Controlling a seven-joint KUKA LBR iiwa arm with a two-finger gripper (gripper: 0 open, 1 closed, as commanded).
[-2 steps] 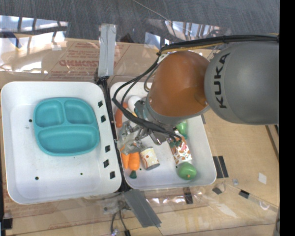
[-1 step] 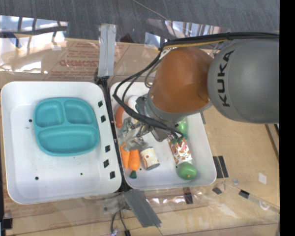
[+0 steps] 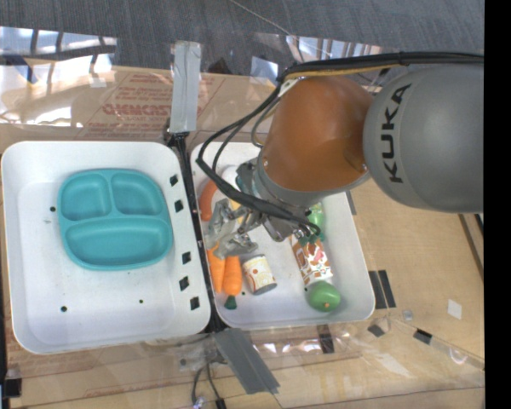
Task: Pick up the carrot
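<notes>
Approach step, I'd say: gripper hangs low in the right bin, just above the carrot, which lies near the bin's left wall beside a small can. Can't tell if it's open or closed, nothing visibly held. Next: drop straight onto carrot w/o nudging can, then close.

Light came in bright and even across both bins, whites nearly washed out. Glare flashed hard off the clear plastic sheeting along the top, more glints on it at the bottom edge. Only a soft shadow sat beneath the arm. Focus was slightly soft, fine detail smeared.
</notes>
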